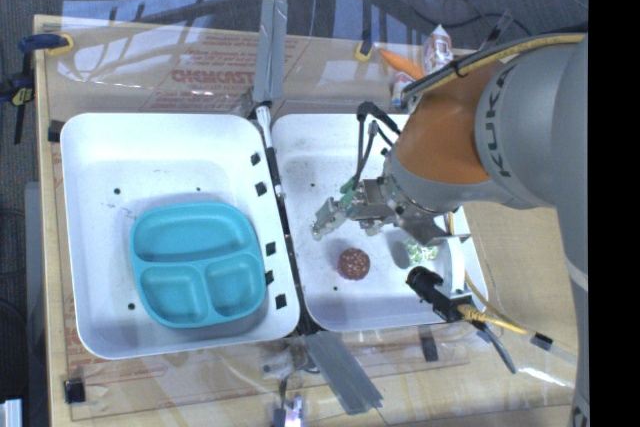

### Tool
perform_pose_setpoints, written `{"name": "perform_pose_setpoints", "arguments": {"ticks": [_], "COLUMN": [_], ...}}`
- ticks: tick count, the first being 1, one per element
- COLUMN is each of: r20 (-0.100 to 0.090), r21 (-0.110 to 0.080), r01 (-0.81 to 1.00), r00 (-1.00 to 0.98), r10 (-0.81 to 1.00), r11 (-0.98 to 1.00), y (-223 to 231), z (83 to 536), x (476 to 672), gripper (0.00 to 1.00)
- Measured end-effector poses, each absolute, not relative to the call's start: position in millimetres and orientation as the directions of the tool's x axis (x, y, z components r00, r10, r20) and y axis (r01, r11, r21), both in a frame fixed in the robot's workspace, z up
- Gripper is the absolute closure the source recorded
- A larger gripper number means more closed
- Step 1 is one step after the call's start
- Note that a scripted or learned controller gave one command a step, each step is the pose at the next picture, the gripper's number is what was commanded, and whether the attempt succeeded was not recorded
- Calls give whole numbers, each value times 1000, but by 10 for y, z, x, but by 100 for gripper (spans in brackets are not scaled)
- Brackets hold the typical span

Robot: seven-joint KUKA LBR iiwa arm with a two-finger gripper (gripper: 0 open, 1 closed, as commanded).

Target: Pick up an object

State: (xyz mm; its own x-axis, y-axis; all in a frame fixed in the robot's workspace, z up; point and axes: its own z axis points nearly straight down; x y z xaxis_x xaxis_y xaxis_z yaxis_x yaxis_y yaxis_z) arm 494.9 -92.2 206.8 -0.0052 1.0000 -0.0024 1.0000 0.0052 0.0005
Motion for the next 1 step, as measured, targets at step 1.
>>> {"name": "perform_pose_setpoints", "arguments": {"ticks": [1], "r20": [-2], "r21": [15], "r01": [998], "r00": [60], "r10": [998], "r11": [-60], "y": [-1279], "z": [1188], "x": [4812], "gripper": [0]}}
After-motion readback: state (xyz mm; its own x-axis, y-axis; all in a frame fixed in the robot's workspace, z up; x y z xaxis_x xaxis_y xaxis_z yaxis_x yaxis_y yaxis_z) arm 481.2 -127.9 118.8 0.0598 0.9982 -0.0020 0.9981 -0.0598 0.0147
